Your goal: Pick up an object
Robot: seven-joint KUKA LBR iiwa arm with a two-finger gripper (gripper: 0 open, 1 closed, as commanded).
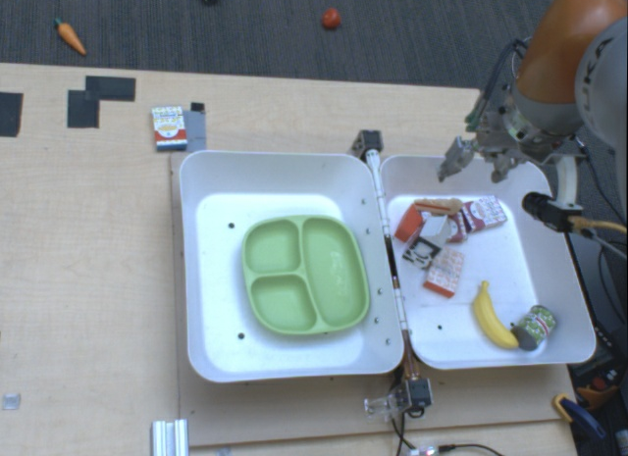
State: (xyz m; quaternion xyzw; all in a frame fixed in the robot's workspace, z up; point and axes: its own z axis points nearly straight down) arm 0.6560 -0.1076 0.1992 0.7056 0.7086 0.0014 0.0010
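My gripper point(478, 166) hangs open above the far edge of the right bin point(559, 278), with nothing between its fingers. Just below it in that bin lie a red-and-white carton point(481, 216), an orange packet point(410, 221), a brown stick point(439, 207) and a small black frame point(422, 250). Nearer the front sit a red-and-white box point(444, 273), a yellow banana point(492, 318) and a green can point(535, 327). The left bin point(211, 278) holds a green divided plate point(305, 275).
A small box point(170, 127) stands on the bench behind the left bin. Dark tape patches point(98, 99) mark the far-left bench. On the dark floor beyond lie a carrot point(70, 35), a red ball point(331, 19) and other small toys. Cables run along the right edge.
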